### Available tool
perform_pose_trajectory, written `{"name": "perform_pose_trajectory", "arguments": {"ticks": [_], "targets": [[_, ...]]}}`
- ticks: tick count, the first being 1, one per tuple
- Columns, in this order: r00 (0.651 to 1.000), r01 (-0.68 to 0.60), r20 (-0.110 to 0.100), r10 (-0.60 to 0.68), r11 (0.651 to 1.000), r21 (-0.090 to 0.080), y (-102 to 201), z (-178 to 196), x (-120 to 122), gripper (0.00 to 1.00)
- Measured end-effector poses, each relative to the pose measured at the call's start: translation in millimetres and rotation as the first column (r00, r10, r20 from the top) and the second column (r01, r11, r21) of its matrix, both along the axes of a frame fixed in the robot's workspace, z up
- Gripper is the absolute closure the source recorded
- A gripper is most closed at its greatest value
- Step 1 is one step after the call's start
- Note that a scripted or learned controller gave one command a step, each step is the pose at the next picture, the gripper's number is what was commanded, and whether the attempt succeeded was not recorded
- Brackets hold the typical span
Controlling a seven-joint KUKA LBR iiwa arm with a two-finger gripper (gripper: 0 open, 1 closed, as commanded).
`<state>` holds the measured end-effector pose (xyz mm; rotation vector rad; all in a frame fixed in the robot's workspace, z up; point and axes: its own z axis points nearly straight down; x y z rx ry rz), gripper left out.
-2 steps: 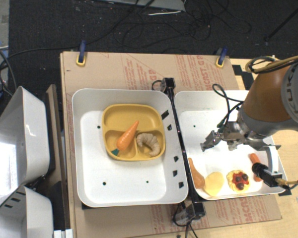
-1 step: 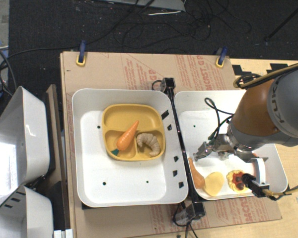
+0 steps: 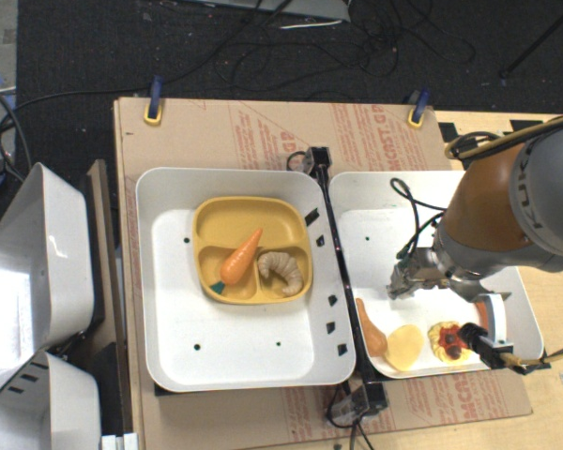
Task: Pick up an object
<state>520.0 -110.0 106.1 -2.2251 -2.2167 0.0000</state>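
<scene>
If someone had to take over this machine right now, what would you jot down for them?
Gripper: low over the right bin, near its middle; nothing visibly held.
Right bin, front edge: orange sausage-like piece, pale yellow round piece, small red-and-yellow item.
Left bin: yellow divided plate with a carrot and a pale shrimp-like piece.
Done: nothing lifted yet.
Left: grasp and lift one object.

The shallow white left bin (image 3: 169,345) holds a yellow divided plastic plate (image 3: 211,223) bearing an orange toy carrot (image 3: 240,257) and a pale toy shrimp (image 3: 281,270). The shallow white right bin (image 3: 366,195) contains the two-finger gripper (image 3: 403,281) above an orange sausage-shaped toy (image 3: 370,326), a pale yellow round toy (image 3: 404,345) and a small yellow-red toy (image 3: 447,339).
</scene>
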Motion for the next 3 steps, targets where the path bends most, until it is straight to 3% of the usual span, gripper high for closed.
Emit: {"name": "perform_pose_trajectory", "arguments": {"ticks": [3], "targets": [[1.0, -0.008, 0.005, 0.008, 1.0, -0.002, -2.2, 158.7, 2.1, 1.0]]}}
